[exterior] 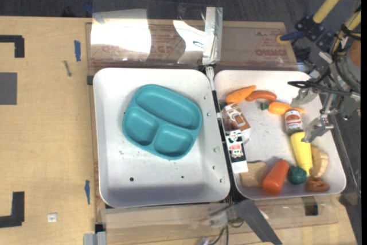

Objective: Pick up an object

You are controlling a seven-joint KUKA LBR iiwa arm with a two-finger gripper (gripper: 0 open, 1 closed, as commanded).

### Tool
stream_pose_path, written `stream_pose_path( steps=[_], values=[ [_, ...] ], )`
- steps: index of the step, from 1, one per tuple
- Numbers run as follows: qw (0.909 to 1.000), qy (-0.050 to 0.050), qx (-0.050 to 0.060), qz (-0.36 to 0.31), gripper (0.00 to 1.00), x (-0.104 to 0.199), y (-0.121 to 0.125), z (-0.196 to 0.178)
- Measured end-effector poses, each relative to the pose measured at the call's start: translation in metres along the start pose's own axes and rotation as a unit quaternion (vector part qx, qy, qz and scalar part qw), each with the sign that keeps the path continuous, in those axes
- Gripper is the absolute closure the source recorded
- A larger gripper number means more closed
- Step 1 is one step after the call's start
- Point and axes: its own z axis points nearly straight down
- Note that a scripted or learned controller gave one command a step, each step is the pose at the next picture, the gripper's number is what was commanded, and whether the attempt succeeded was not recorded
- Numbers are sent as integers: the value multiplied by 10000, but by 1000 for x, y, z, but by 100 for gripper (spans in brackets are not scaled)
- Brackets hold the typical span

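My gripper (pixel 305 109) hangs over the right side of the right bin (pixel 261 149), open, its two fingers (pixel 313 131) pointing left and spread apart. In the view a small red-and-white can (pixel 293 121) lies between them on the bin floor, not gripped. Around it lie a carrot (pixel 239 93), a sausage (pixel 261 96), an orange piece (pixel 279 107), a yellow corn-like piece (pixel 301 149), a red pepper (pixel 276 175), a green piece (pixel 297 175), bread pieces (pixel 319 162) and small cartons (pixel 235 133).
The left bin (pixel 114 169) bears a teal divided plate (pixel 163 121). A clear plastic sheet (pixel 149 37) and cardboard stand behind both bins. The arm and its cables (pixel 344 83) fill the right edge. Wooden bench (pixel 43 140) spreads to the left.
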Motion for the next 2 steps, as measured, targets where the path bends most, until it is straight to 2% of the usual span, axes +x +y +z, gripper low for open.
stream_pose_path(
  steps=[1, 2],
  values=[
    [9928, 46, -25, -1200, 0, 28, -24, 165],
    [9925, -20, 4, -1220, 0, -37, -44, 182]
  ],
)
